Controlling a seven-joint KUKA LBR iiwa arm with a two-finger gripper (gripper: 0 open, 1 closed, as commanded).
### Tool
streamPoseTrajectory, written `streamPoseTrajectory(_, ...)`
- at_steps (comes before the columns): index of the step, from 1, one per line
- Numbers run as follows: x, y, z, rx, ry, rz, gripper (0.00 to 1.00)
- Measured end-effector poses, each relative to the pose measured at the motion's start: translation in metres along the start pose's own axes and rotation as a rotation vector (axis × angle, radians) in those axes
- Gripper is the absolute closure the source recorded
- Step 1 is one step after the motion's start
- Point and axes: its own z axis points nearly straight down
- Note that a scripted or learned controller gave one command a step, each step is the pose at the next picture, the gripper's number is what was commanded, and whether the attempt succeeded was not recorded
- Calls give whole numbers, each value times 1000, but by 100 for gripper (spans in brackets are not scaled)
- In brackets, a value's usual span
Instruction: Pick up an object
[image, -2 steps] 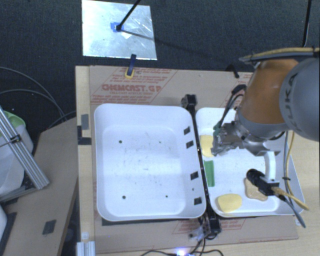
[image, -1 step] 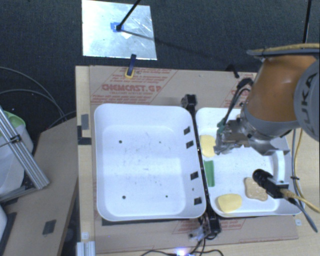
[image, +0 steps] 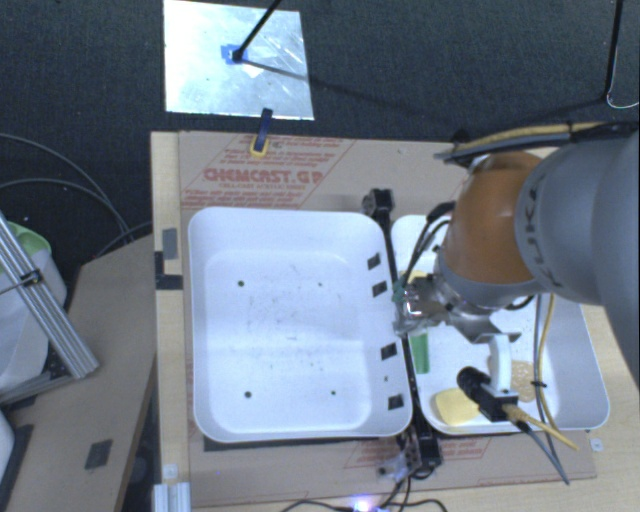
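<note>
The gripper's (image: 418, 318) jaw state cannot be told. The green block (image: 421, 352), tight at the right bin's (image: 596, 398) eight o'clock edge, could be missed.

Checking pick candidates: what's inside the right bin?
In the right bin: a green object by the left wall, a yellow object at the near edge, a tan speckled piece. The arm covers the rest.

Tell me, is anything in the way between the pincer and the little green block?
Nothing I can see. The pincer hangs just beside the small green block, by the left wall of the right-hand shallow white bin. The flat yellow piece lies further along, off to one side, not between them.
</note>
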Motion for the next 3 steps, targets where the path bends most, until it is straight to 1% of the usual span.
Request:
streamPoseTrajectory(1,75,-22,-116,-18,5,-10,100)
streamPoseTrajectory(2,58,-23,-302,-28,5,-2,100)
streamPoseTrajectory(3,101,-25,-174,3,-2,-6,100)
